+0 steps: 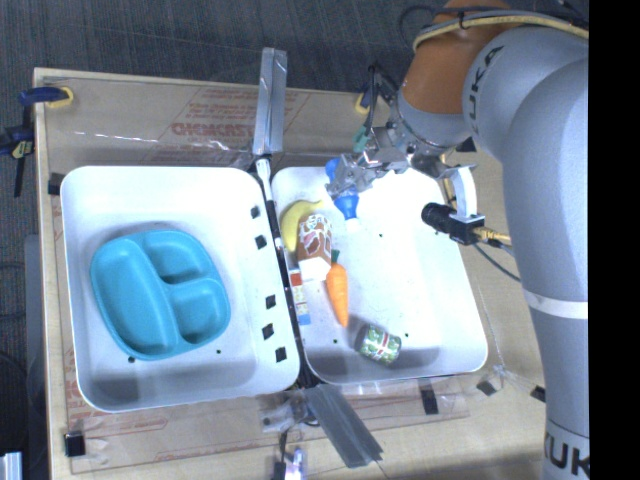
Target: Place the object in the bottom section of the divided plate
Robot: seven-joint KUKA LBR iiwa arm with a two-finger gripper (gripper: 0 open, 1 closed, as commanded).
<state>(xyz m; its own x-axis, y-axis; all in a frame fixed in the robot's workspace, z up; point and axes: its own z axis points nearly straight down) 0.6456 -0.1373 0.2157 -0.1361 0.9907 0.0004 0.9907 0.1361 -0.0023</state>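
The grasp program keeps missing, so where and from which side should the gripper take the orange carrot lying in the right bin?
Probably the thick upper half of the orange carrot, from straight above, closing across its width. It lies flat, tapering toward the near end, with open white floor on its right.

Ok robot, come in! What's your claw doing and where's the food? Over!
Gripper low at right bin's far edge, over a small blue item. Banana, carrot, can in right bin. Blue divided plate in left bin.

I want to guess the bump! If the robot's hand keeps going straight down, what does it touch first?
Probably the small blue object just under the hand, next to the banana in the right bin. Depth is hard to judge.
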